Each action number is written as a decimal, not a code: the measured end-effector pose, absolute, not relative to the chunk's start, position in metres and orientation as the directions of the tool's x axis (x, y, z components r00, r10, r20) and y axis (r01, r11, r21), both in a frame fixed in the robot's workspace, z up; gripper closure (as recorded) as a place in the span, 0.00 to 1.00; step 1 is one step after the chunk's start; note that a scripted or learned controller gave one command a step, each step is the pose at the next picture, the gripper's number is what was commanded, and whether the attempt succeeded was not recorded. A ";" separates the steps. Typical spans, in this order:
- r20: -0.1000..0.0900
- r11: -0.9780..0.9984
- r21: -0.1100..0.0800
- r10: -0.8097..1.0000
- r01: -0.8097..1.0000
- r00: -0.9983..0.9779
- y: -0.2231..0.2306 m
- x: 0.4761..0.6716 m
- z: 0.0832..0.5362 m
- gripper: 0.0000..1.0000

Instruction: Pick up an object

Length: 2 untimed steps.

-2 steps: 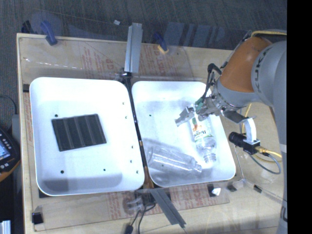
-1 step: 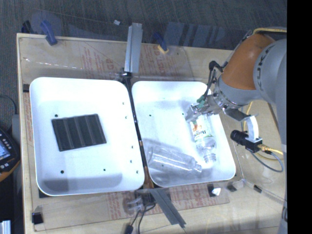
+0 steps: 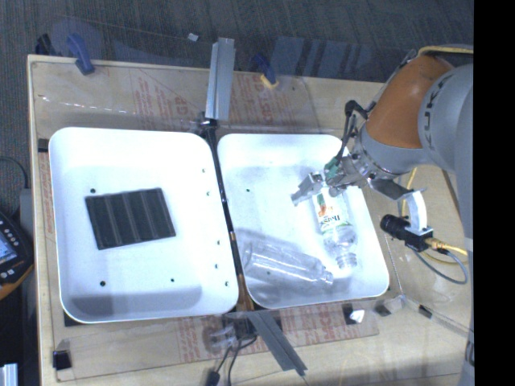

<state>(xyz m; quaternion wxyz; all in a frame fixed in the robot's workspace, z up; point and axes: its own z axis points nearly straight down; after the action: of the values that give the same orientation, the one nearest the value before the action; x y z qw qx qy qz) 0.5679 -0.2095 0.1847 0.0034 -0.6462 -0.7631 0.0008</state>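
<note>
In the right bin (image 3: 265,155), a clear plastic bottle with a white and orange label (image 3: 334,225) lies near the right wall, cap end toward the front. A second clear bottle (image 3: 283,264) lies on its side along the front of the same bin. My gripper (image 3: 312,187) hangs low over the right bin, just above the far end of the labelled bottle. Whether it touches the bottle is unclear. In the left bin (image 3: 72,155), a dark ribbed rectangular mat (image 3: 129,216) lies flat, left of centre.
A metal divider bar (image 3: 219,75) rises between the bins at the back. Blue clamps (image 3: 80,52) sit along the bench's far edge. The arm's orange band (image 3: 402,107) hangs over the right bin's far right corner.
</note>
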 end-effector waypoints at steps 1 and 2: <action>0.000 0.174 0.000 0.985 0.985 -0.174 -0.211 0.579 0.175 0.00; 0.002 0.185 -0.003 0.983 0.983 -0.185 -0.209 0.557 0.172 0.00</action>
<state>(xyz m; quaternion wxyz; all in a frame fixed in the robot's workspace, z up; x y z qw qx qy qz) 0.5568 -0.2090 0.1718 0.0017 -0.6384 -0.7697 0.0007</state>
